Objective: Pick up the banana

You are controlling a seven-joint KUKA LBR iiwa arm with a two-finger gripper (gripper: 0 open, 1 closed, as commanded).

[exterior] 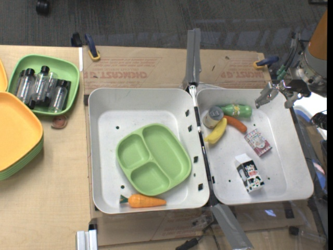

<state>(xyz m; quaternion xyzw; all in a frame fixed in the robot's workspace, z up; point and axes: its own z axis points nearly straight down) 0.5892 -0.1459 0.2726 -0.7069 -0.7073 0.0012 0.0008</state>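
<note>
- The banana (216, 131) is yellow, short and gently curved.
- It lies flat on the floor of the right bin (291, 186), in that bin's ten o'clock part, near the left wall.
- Its long axis runs from about one o'clock down to seven o'clock.
- Its upper end touches a small grey-capped jar (212, 116).

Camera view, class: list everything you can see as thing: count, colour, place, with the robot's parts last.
Curved banana: 1, yellow, right bin, upper left.
Bottle: 1, green, right bin, above banana.
Small jar: 1, grey, beside banana.
Carrots: 2, orange, right bin; left bin front edge.
Divided plastic plate: 1, green, left bin.
Packet: 1, pink, right bin.
Carton: 1, black-and-white, right bin.
Tray of vials: 1, green, far left.
Stacked plates: orange, left edge.
Gripper: 1, grey, right bin's upper right.
</note>
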